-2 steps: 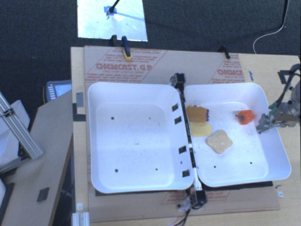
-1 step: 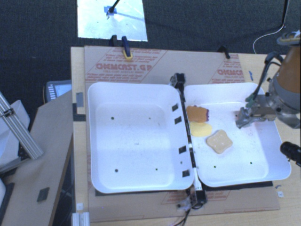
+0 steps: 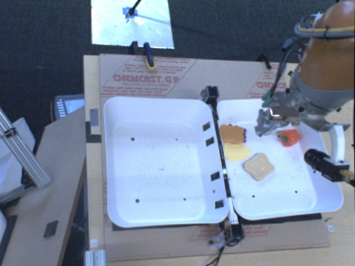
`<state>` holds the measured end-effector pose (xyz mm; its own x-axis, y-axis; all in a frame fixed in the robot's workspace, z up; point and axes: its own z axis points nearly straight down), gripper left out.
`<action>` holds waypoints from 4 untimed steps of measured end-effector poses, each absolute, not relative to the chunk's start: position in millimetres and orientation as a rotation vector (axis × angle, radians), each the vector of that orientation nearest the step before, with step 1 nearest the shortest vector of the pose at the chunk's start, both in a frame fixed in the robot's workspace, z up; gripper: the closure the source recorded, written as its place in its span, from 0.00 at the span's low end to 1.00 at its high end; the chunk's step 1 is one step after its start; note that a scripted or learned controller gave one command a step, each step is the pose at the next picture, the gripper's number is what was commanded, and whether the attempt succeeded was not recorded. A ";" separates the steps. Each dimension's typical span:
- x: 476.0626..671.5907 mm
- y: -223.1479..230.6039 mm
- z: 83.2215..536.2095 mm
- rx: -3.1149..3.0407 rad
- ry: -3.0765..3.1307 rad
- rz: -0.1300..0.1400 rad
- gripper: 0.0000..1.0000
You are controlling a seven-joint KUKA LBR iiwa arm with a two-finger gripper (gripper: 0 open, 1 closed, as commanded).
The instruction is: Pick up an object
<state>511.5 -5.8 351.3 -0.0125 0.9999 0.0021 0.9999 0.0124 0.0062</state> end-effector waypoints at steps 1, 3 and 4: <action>517.9 72.2 401.5 2.205 2.233 0.012 1.00; 494.1 122.6 444.1 2.210 2.229 0.008 1.00; 486.2 178.2 482.0 2.210 2.230 0.009 1.00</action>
